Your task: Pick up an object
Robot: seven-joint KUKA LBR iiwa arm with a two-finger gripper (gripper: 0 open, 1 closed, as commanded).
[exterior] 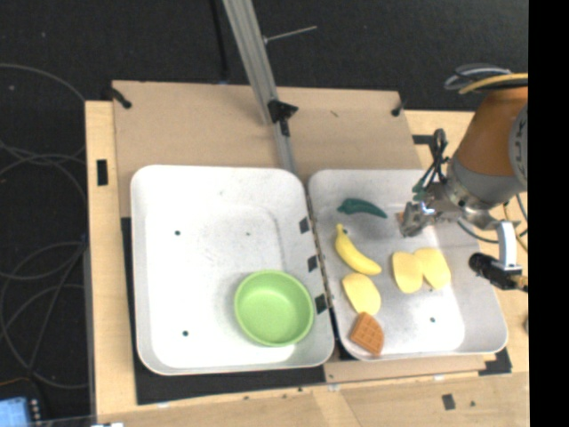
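gripper (411, 220) hangs low over the right bin (480, 327), near the green pepper (360, 206); you cannot tell whether it is apart or together. note the banana (356, 252) and other food pieces lying apart from it, ungrasped.

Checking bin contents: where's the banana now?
The banana lies in the right bin, near its left wall, below the dark green piece and above a pale yellow piece; the gripper is to its upper right.

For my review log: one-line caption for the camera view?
Gripper hovers low in the right bin near a banana and green pepper; green bowl sits in the left bin.
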